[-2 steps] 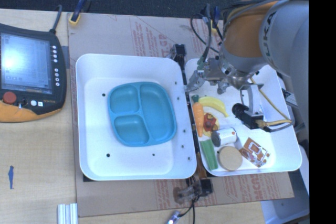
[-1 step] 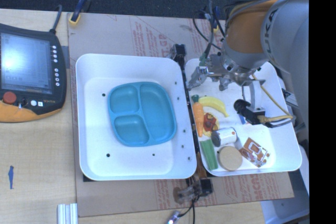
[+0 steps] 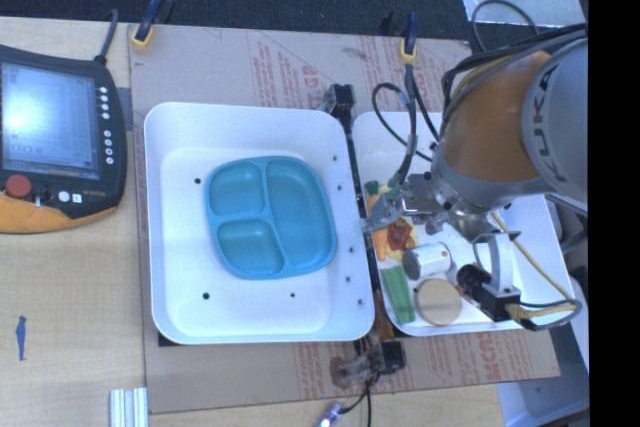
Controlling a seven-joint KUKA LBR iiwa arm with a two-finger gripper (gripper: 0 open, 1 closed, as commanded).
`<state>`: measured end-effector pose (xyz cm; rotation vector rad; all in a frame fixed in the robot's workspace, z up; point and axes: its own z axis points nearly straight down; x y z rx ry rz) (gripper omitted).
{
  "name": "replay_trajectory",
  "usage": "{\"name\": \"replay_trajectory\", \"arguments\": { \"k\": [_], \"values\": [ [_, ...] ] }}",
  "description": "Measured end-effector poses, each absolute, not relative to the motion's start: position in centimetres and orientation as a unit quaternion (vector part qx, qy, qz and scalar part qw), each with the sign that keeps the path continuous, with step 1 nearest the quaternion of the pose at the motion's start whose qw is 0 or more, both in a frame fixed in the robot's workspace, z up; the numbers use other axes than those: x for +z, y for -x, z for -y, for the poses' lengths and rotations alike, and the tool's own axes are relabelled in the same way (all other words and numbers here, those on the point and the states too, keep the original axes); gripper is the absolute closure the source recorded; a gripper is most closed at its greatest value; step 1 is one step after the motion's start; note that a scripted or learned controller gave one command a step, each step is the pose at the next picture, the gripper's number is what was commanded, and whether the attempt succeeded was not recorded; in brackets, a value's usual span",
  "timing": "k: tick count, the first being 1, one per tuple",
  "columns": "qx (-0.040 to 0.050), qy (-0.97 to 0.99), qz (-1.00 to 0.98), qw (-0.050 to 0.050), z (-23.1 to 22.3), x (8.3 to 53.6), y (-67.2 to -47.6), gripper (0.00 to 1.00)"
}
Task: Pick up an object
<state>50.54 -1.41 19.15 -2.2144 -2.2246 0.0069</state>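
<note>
Gripper (image 3: 400, 213) hangs low over the left end of the right shallow white bin (image 3: 555, 235), on the grey arm with the orange band (image 3: 500, 130). From here I cannot tell whether it is released or clenched, and I see nothing clearly in its grasp.

Far left on the worktop (image 3: 60, 315) lies a grey touchscreen control pendant with an orange base (image 3: 55, 150). Beside it, the left shallow white bin (image 3: 175, 215) holds a light blue three-compartment plastic plate (image 3: 270, 215) lying flat near its middle.

Just across the wall the bins share, small red and orange pieces (image 3: 398, 235) lie right at the gripper, partly hidden under it; their shapes are too jumbled to make out. Nearer the front edge a long green object (image 3: 393, 290) lies along that wall. A white cylindrical cup (image 3: 428, 260) lies on its side just right of it, and a round tan disc (image 3: 438, 303) sits touching or almost touching below the cup. Black cables (image 3: 400, 115) loop around the arm above the pile.
</note>
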Motion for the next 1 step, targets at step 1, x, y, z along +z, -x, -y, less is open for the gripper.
{"name": "replay_trajectory", "arguments": {
  "k": [1],
  "values": [
    [0.0009,0.707,0.708,0.0,6.69,19.17,-50.44,0.0]
  ]
}}
